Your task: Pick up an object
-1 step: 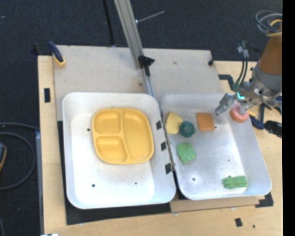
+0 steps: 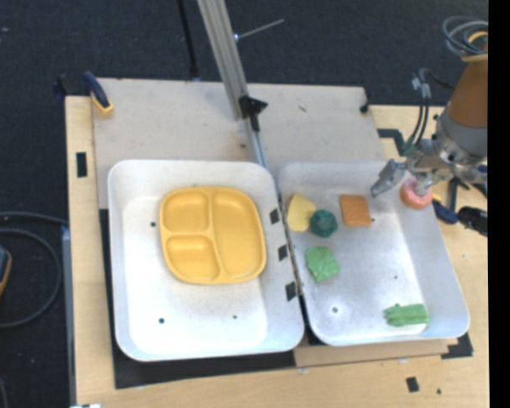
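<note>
The right bin holds a yellow piece, a dark green ball, an orange-brown block, a light green lump and a flat green piece. My gripper hangs over the bin's far right corner, below the arm's orange band. A small pink-orange object sits right under the gripper at the bin's rim. I cannot make out whether it is held or lying there.
The left bin carries a yellow divided plate. A slanted metal pole rises from the bench behind the bins. A blue clamp sits at the bench's far left corner. Cables run beside the arm.
</note>
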### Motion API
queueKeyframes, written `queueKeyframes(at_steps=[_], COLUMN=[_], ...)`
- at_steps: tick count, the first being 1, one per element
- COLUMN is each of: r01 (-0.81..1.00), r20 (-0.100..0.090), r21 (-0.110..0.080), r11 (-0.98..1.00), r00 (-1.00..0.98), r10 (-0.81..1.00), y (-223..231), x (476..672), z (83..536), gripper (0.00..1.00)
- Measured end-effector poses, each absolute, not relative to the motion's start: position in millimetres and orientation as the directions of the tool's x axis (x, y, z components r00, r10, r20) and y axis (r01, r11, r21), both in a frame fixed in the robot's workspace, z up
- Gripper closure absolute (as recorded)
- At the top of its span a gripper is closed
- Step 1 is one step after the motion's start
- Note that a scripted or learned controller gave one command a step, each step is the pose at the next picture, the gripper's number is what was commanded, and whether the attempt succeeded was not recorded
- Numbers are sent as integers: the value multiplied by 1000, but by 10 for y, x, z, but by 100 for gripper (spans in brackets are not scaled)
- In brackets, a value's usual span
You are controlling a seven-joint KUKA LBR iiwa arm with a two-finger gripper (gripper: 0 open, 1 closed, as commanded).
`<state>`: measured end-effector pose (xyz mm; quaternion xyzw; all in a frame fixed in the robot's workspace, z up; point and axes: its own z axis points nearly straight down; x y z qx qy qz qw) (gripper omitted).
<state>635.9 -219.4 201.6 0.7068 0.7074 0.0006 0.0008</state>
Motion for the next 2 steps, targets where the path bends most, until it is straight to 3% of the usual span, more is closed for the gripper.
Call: queueKeyframes(at_steps=[1,2], r01=[1000,1000], r20=[-1,10], r21=[-2,7], r11=[1,6], r00=[-1,-6], r10=[1000,1000], y=[-2195,-2131], x=[6273,6319], z=[1555,1080], gripper=[0,0])
